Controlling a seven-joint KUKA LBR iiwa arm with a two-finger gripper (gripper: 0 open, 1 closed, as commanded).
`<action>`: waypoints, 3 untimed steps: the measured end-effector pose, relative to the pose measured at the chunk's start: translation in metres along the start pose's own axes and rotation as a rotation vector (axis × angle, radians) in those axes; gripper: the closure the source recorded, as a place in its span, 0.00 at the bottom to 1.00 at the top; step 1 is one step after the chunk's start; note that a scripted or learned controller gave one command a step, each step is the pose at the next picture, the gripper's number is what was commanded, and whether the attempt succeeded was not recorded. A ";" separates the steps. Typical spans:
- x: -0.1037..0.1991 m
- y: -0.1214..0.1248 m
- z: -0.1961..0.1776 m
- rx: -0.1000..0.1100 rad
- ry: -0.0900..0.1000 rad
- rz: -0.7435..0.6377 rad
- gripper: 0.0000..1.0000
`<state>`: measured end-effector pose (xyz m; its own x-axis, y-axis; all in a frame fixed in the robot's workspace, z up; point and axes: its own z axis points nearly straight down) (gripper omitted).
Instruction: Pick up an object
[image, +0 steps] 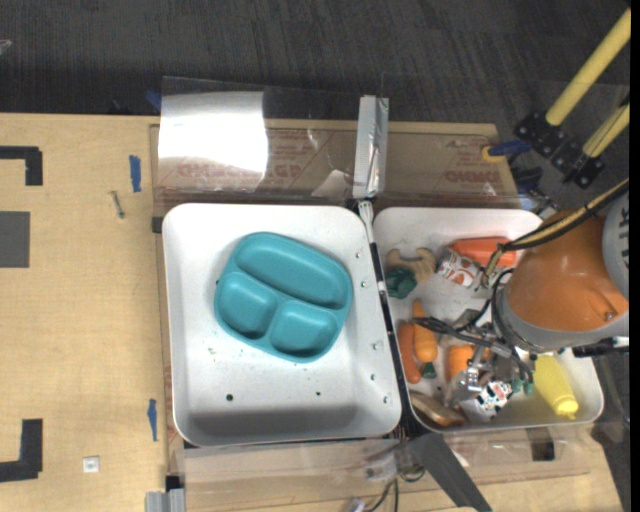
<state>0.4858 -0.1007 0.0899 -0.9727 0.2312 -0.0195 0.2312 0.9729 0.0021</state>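
Teal three-compartment plastic tray (283, 294) lies centre frame in left white bin (190, 240) | end effector (487, 377) low over right bin's (585, 405) cluttered toys | finger state: cannot tell

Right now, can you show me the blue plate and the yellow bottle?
blue plate (283, 295): camera view, on the ridge between its compartments.
yellow bottle (556, 385): camera view, middle of its body.

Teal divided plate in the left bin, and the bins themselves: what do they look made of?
The teal divided plate looks like moulded plastic, semi-matte: uniform colour, rounded rims, soft highlights. The left bin and right bin look like white-painted metal or hard plastic, lightly glossy with dark specks; which one I can't tell.
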 end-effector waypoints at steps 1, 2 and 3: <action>0.000 -0.005 0.000 -0.003 0.003 0.068 0.00; 0.002 0.003 0.000 0.003 0.001 0.004 0.00; 0.002 0.004 0.000 0.001 0.002 0.054 0.00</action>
<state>0.4846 -0.0960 0.0899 -0.9588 0.2837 -0.0169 0.2837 0.9589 0.0022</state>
